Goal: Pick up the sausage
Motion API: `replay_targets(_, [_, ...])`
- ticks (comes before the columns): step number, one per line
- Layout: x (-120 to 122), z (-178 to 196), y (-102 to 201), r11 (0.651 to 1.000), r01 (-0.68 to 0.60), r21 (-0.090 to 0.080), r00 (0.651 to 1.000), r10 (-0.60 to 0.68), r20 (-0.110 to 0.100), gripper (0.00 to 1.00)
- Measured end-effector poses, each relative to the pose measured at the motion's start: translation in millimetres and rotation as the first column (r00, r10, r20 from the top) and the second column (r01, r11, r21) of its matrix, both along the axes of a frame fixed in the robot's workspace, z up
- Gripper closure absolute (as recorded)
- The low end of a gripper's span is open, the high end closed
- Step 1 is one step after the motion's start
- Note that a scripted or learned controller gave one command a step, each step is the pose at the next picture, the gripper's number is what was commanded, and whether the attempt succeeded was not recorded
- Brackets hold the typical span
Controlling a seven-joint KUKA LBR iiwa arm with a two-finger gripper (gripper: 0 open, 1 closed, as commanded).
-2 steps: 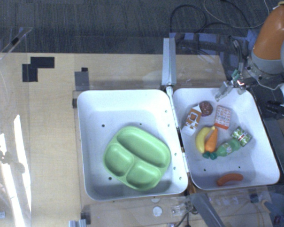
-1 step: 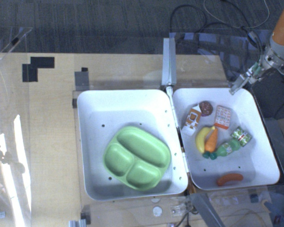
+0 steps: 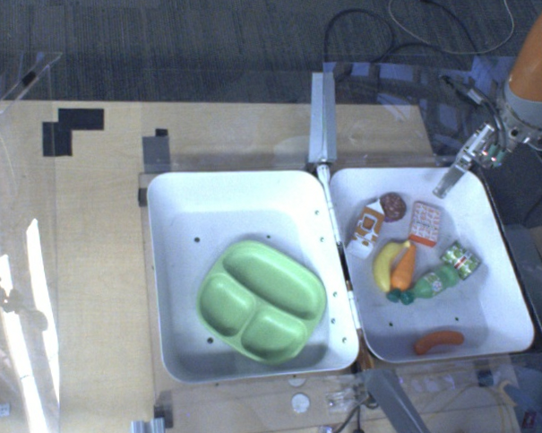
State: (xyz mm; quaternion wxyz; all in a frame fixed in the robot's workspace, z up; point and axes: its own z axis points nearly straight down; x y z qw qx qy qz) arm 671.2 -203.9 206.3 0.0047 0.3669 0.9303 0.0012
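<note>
The sausage (image 3: 438, 341) is a short reddish-orange link lying flat near the front edge of the right bin (image 3: 507, 286). My gripper (image 3: 453, 178) hangs over the far right corner of that bin, reaching in from the right below the orange band. It is well apart from the sausage, which lies at the opposite, near side of the bin. Nothing shows between its fingers.
The right bin also holds a banana (image 3: 383, 264), a carrot (image 3: 403, 266), a green bottle (image 3: 433, 283), a green can (image 3: 460, 260), a red-white box (image 3: 425, 223), a small carton (image 3: 367, 228) and a brown disc (image 3: 393, 205). A green divided plate (image 3: 261, 299) lies in the left bin.
</note>
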Motion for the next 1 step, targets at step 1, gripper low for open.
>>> replay_targets(1, [-4.1,43.1,-0.6,0.973,-0.233,-0.007,0.973,0.233,0.008,0.0])
